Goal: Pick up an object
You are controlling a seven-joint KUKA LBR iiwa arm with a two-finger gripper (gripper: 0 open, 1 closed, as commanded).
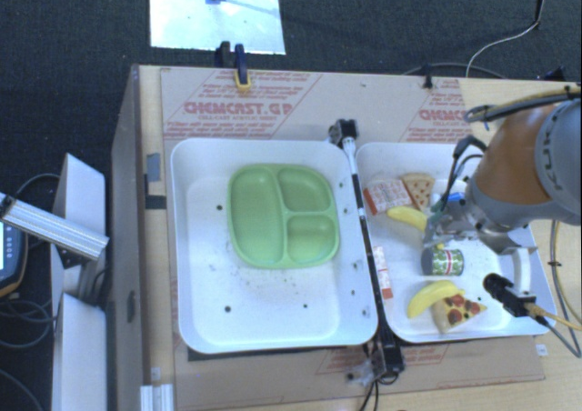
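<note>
Can (pixel 443 261) just below tool (pixel 436 229)

The grey arm with its orange band (pixel 527 164) ran off the right edge. Its pincer (pixel 439 229) was too blurred to judge. It overlapped one end of the yellow plastic banana (pixel 405 215). The small flat packet's (pixel 381 273) printing was illegible.

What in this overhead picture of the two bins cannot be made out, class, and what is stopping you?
- Gripper: too small and blurred in the camera view to read the state of its fingers.
- Can: label print too small to read.
- Right bin: its right side is covered by the arm.
- Small packet by the divider: blurred, its kind unclear.
</note>
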